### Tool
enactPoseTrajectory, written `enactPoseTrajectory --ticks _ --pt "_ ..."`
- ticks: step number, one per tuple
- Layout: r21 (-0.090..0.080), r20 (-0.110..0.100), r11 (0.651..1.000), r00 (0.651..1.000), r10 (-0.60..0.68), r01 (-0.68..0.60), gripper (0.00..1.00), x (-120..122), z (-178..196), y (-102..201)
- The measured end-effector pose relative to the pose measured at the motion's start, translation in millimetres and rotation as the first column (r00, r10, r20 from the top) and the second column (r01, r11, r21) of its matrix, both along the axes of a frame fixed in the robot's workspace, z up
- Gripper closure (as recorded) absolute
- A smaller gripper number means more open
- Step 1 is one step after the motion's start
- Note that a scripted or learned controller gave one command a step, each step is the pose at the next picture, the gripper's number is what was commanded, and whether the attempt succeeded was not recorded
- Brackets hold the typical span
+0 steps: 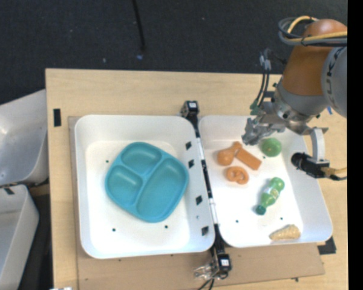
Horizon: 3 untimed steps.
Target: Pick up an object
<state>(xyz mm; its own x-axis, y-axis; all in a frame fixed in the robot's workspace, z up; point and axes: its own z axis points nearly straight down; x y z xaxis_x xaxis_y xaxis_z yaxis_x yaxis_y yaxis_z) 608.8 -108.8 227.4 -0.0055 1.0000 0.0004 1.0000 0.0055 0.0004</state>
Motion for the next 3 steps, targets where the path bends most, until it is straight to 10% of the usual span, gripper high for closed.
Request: enactPoseTrajectory --ticks 3 --pt "0.001 -0.001 1.000 1.000 0.002 -0.002 1.00 -12.9 22.7 162.5"
